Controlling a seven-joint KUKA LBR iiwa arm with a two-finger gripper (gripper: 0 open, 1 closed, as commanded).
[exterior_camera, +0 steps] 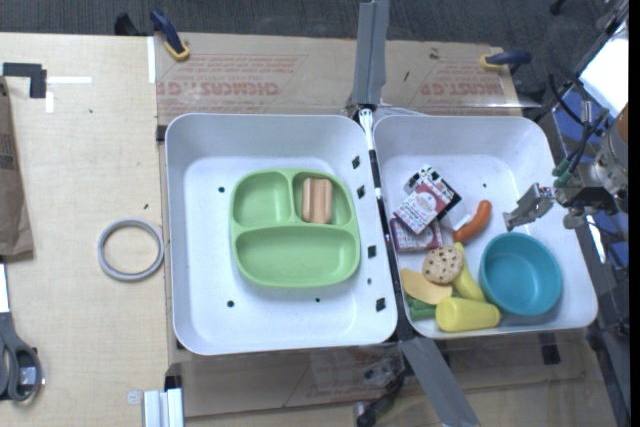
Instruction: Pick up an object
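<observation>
Tray [295, 255] in left bin [190, 215]; bowl [520, 275] in right bin [470, 140].

We are looking down on a bench [80, 185] carrying two white bins side by side. In the left bin [190, 245] a green divided plate [295, 255] is lying with a hot dog [317, 200] in its upper right compartment. The right bin [470, 140] is holding a small printed packet [428, 198], an orange carrot [474, 221], a cookie [441, 264], a yellow cup [466, 314] on its side and a blue bowl [520, 273]. The tool [527, 206] is hovering at that bin's right edge, just above the bowl, with nothing between its fingers. A tape ring [130, 248] is resting on the bench, left of the bins.
</observation>
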